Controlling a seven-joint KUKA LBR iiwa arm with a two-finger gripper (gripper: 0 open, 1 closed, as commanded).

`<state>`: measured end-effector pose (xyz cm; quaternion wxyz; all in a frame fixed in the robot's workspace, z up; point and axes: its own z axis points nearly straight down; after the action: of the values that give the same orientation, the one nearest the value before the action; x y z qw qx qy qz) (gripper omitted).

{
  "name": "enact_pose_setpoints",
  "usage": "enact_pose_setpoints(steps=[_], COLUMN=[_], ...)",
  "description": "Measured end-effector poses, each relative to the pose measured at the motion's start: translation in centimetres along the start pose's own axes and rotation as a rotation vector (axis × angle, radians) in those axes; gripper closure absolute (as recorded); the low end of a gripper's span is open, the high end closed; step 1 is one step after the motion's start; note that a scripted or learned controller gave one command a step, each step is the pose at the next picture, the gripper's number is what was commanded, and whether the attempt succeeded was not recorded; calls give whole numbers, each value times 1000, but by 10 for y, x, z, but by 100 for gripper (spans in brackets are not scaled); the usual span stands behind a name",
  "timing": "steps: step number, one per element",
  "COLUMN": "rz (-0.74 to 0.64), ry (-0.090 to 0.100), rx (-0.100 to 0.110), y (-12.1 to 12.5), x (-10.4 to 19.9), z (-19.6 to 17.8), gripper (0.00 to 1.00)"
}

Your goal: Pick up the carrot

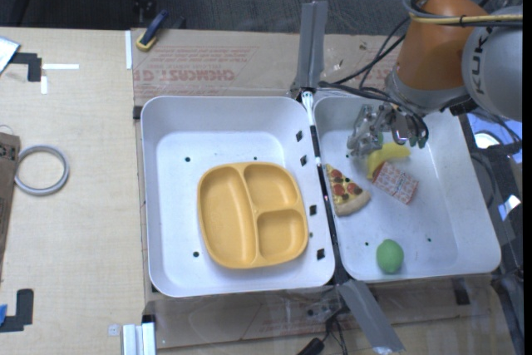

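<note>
A single fixed camera looks down at a slant from above the bench, taking in both shallow white plastic bins side by side; the grey arm enters from the right.

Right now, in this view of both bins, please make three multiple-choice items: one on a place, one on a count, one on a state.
1. Where does the yellow divided plate lie?
A. left bin
B. right bin
C. on the cardboard

2. How many compartments does that plate have?
A. two
B. three
C. five

3. What is the end effector doing?
A. hanging over the right bin
B. resting on the tape roll
C. pressing the green ball

Answers: 1 A, the plate fills the left bin. 2 B, its ridges mark off three sections. 3 A, it hangs beside the yellow toy, apart from the ball.
</note>
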<state>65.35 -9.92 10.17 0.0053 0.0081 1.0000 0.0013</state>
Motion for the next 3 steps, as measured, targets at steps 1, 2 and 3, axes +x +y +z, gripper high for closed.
enact_pose_setpoints(steps=[1,2,3], rz=[-50,-45,21], ry=[7,2,6], rx=[1,0,1], y=[1,1,1], x=[4,3,-6], z=[10,0,10], gripper=[100,100,100])
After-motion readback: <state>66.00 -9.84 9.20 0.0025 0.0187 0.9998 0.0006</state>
